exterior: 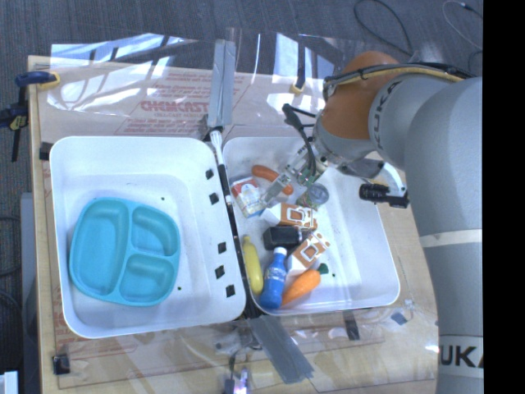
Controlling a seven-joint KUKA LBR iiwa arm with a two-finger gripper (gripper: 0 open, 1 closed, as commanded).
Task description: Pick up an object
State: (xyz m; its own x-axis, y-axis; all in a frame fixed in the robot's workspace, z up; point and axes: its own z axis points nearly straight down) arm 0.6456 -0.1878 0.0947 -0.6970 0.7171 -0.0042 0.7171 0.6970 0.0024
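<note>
My gripper point(277, 189) reaches down into the right bin point(369, 253), low over its upper left part. It hangs just right of a red and white packet point(244, 197) and just below a small orange sausage point(264, 172). Below it lie an orange and white box point(297, 216), a black block point(282, 236) and a second orange and white box point(311, 251). A yellow banana point(253, 266), a blue bottle point(276, 277) and a carrot point(302, 284) rest near the bin's front left corner. I cannot see anything gripped.
A light blue divided tray point(125, 251) lies in the left bin point(74, 158). A grey round disc point(317, 195) sits under the wrist. The grey arm point(426, 138) covers the right bin's upper right side. A ridge point(223, 220) separates the bins.
</note>
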